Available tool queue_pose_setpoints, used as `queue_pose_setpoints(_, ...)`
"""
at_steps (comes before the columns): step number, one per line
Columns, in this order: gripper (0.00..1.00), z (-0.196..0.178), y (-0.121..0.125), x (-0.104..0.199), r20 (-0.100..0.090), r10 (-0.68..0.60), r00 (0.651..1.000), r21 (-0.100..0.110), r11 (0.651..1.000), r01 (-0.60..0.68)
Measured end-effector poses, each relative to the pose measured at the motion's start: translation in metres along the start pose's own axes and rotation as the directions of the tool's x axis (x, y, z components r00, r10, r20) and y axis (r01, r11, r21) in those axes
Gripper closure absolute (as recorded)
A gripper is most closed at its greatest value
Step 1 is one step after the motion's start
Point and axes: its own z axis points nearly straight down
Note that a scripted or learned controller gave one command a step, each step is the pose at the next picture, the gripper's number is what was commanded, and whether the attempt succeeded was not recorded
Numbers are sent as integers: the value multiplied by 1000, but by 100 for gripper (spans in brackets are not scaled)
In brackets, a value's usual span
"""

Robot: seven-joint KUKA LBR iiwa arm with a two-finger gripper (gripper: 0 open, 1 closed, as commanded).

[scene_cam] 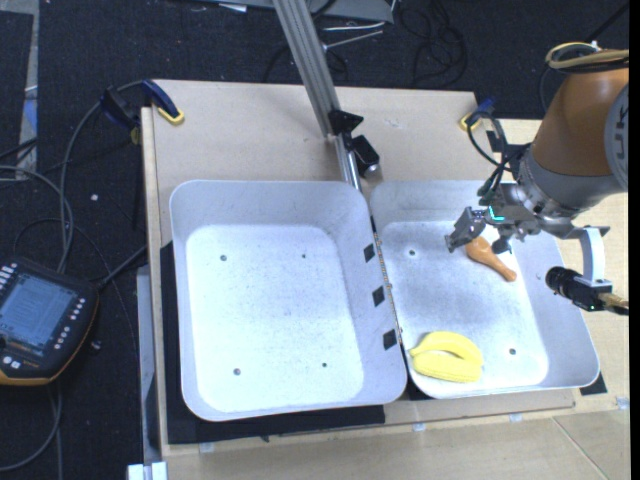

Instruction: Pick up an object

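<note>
Camera view looks down on two shallow white bins side by side, and the right bin point(560, 363) serves as the landmark here. Inside it lie two things. One is a small orange-brown object point(492, 258), elongated and rounded at one end (rather like a toy drumstick), lying in the upper right part of the right bin; its long axis runs diagonally, from its thicker end at upper left to its narrower end at lower right. The other is a yellow banana point(447, 357), smooth and curved, near the front edge of the right bin, its length running roughly left to right. The gripper point(487, 227) hangs over the upper right part of the right bin, just above the orange-brown object's upper end; whether its fingers are spread or closed, and whether they grasp anything, cannot be told from this angle. The left bin point(190, 208), touching the right bin along its left edge, has a speckled matte floor with rounded corners.
</note>
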Motion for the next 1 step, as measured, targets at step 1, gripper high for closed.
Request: queue_pose_setpoints(1, 0, 0, 0, 0, 0, 0, 1000, 0, 1000, 0)
